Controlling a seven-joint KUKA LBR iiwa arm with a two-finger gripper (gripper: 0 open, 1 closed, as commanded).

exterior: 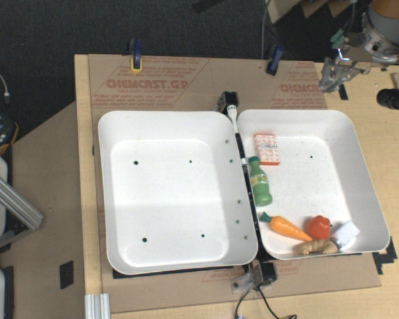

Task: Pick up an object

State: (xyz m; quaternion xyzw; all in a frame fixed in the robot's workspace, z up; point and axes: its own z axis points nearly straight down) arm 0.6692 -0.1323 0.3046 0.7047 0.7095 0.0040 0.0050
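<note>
The right bin [359, 158] holds several items. A small white and red packet [266, 149] lies near its far left. A green bottle [259, 181] rests along the left wall. At the front lie an orange carrot [286, 228], a red tomato-like piece [319, 226], a tan ginger root [316, 247] and a white scrap [346, 234]. My gripper [332, 77] hangs high at the top right, beyond the far rim of the right bin, with nothing seen between its fingers.
The left bin [113, 178] sits beside the right one on a cardboard sheet [186, 78]. Blue clamps [136, 53] hold the sheet at the far edge. A metal rail [10, 198] stands off the bench at left.
</note>
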